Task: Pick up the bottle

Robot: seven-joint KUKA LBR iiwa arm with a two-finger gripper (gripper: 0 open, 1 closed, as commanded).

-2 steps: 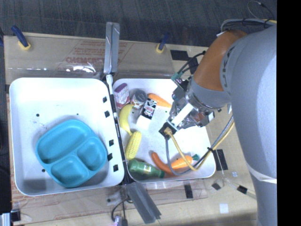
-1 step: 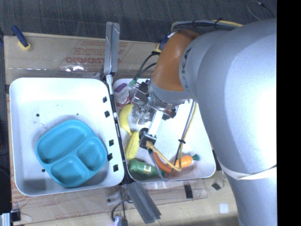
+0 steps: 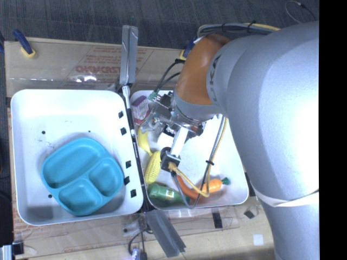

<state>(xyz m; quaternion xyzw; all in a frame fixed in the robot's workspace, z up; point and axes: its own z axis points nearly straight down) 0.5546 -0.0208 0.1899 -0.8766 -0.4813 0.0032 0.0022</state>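
Note:
A green bottle [image 3: 165, 193] lies on its side at the front left of the right bin [image 3: 238, 191]. My gripper [image 3: 153, 118] hangs over the back left of that bin, well behind the bottle, close to a clear item with a pink tint [image 3: 141, 109]. The wrist and its fittings hide most of the gripper. Nothing shows between its fingers.
A yellow corn cob [image 3: 153, 166] and a yellow banana [image 3: 143, 141] lie along the right bin's left wall, between the gripper and the bottle. An orange carrot [image 3: 205, 187] lies right of the bottle. The left bin [image 3: 32, 112] holds a blue divided plate [image 3: 81, 176].

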